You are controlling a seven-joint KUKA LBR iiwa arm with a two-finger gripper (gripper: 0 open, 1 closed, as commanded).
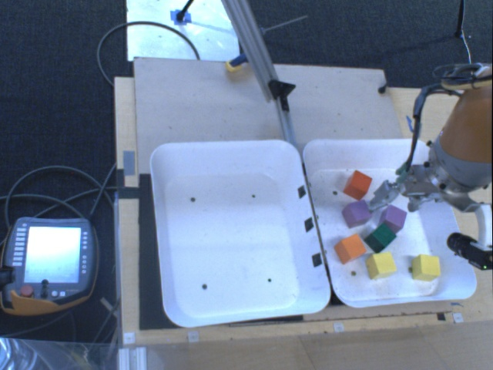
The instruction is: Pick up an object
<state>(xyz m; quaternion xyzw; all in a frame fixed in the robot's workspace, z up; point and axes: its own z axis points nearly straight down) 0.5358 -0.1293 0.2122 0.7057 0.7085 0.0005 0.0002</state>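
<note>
1. Left bin [231, 230], on counter [254, 102], holds no blocks.
2. Right bin [454, 287] holds 7 blocks, clustered, so picks are tight.
3. Gripper [387, 200] hovers between purple block [356, 213] and second purple block [394, 217], likely targets; jaws' state: cannot tell.

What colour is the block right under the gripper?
Dark green block, beside the purple ones, seen in the camera view.

1. Two shallow white plastic bins [231, 314].
2. Small cubes: two orange [357, 184] [350, 248], two purple [356, 213] [394, 217], two yellow [380, 265] [425, 267], one dark green [380, 238].
3. Grey arm, orange band [467, 133] (above the wrist).
4. Pale beige counter [200, 99].
</note>
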